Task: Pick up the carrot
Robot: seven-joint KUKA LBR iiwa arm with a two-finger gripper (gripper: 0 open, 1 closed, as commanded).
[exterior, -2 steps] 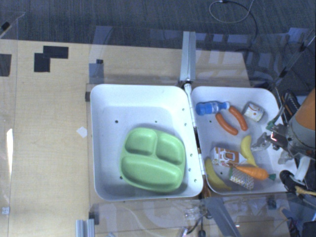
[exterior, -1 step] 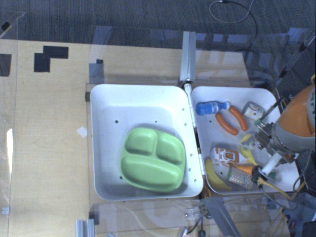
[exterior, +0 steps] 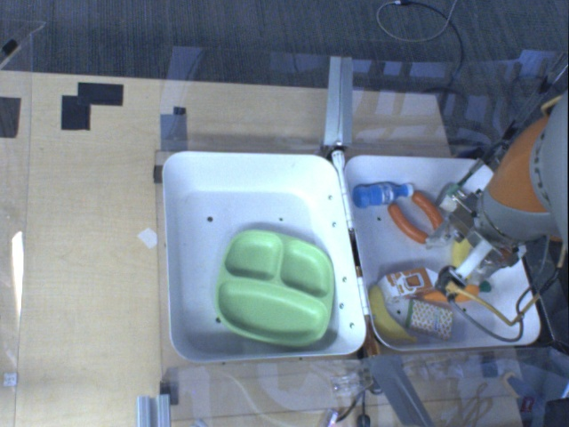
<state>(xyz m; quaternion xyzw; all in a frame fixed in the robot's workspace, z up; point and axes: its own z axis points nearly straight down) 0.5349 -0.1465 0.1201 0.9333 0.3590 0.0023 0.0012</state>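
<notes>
1. Carrot lies in right bin, upper middle, just below the blue bottle.
2. Gripper sits at the carrot's right end; whether it grips cannot be told.
3. Green tray fills the left bin.

Robot lab: bench, twin bins
</notes>
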